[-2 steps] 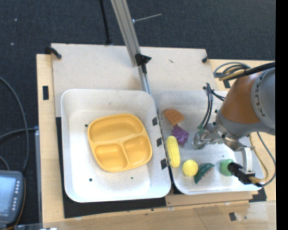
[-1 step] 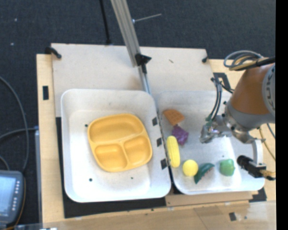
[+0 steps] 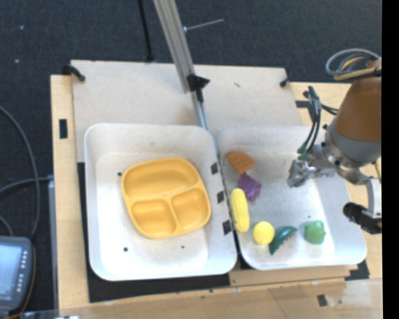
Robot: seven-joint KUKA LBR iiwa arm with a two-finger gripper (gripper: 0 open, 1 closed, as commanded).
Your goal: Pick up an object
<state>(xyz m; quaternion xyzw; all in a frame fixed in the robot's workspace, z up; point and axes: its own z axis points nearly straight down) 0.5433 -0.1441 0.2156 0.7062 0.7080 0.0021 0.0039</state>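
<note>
Two white bins (image 3: 100, 178), tan bench (image 3: 133, 92), dark floor (image 3: 26, 32)

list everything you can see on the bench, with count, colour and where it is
bins: 2, white, side by side on the bench
divided tray: 1, yellow, three compartments, in the left bin
corn cob: 1, yellow, right bin, along its left wall
ball: 1, yellow, right bin, near the front edge
brown toy: 1, orange-brown, right bin, back left
purple toy: 1, purple, right bin, just in front of the brown toy
dark green toy: 1, teal green, right bin front, beside the ball
green toy: 1, bright green, right bin, front right
arm: 1, grey with orange band, over the right bin
gripper: 1, grey, above the right bin floor
</note>
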